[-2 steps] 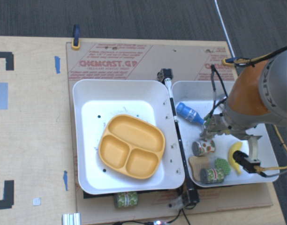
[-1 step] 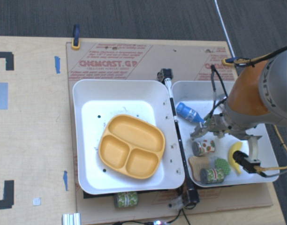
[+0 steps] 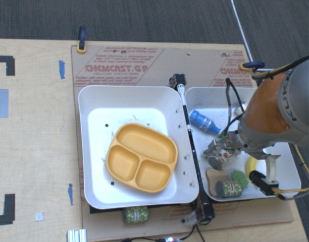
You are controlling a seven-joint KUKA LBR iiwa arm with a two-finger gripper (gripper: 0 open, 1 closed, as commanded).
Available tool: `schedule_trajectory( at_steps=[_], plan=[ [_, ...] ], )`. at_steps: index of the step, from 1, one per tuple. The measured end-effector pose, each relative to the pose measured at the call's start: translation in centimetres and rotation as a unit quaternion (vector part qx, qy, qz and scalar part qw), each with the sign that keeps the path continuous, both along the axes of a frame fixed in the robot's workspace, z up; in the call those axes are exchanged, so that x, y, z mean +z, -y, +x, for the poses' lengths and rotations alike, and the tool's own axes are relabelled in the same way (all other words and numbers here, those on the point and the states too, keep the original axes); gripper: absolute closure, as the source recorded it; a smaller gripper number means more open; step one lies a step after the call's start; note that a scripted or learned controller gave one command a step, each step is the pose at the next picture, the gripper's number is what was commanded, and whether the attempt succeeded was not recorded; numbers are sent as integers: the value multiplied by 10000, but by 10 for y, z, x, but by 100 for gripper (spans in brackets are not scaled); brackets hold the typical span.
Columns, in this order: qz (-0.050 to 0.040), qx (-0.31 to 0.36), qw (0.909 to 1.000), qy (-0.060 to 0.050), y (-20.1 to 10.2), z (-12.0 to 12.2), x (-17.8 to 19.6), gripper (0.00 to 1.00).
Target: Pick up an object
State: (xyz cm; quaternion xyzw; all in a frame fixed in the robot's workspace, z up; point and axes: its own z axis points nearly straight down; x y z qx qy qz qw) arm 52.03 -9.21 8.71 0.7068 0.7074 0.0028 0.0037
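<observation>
The grey arm, with its orange band, reaches in from the right and bends down over the right bin. Its gripper sits low at the middle of that bin among the clutter; how far the fingers are parted, or whether they hold anything, I cannot tell.

The left bin holds a yellow divided plate with three sections, lying flat and slightly turned. The right bin holds a blue bottle near its back left, a green can and a green fuzzy ball at the front, and a yellow piece beside the gripper.

Under both bins lies a board printed in red with "CHEMCAST GP". Another green can lies on the bench in front of the left bin.
</observation>
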Motion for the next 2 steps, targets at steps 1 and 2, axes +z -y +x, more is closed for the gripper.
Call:
schedule_trajectory(
  at_steps=[1,2],
  plan=[
    [-14,-7,10000,38,1,2,12,100],
    [-13,-8,10000,34,1,2,11,0]
  ],
)
